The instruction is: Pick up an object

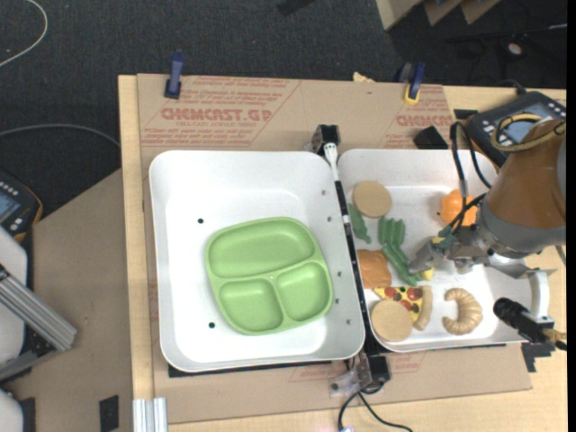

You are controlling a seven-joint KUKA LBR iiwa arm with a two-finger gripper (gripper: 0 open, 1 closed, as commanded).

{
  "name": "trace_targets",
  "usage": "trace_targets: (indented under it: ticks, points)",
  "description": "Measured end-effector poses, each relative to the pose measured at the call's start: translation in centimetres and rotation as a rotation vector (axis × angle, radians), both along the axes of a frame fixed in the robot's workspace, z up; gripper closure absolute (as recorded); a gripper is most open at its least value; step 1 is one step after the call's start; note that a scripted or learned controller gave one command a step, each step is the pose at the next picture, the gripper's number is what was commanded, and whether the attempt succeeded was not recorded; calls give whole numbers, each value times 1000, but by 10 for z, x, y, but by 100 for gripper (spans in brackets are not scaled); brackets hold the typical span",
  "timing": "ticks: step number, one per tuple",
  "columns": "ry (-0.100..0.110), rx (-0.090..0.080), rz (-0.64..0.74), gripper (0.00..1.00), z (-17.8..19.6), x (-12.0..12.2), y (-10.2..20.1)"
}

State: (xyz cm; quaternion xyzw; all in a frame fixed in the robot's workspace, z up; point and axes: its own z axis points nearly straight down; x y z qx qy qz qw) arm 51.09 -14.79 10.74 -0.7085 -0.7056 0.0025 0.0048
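The right bin (423,165) holds several toy foods: a round tan bun (371,198), green beans (392,235), an orange fruit (452,207), an orange-brown loaf (373,266), a pizza slice (411,301), a croissant (463,310) and a second round bun (391,320). My gripper (430,257) hangs low over the middle of this bin. It is just right of the green beans and the loaf, and above the pizza slice. The wrist hides what lies directly under it.
A green divided plate (268,275) lies in the left bin (171,205). A black divider rail (340,207) runs between the bins. The arm's grey body (531,196) covers the right bin's right side, with cables beside it.
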Motion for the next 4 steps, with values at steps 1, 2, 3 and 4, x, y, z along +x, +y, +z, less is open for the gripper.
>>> trace_targets:
  ticks: [1,2,3,4]
  points:
    - [-4,1,6,0,-24,-34,51]
    - [-13,-4,2,100,-12,-31,48]
    - [-24,-2,13,100,137,-30,119]
    - [-3,1,15,100,89,-33,216]
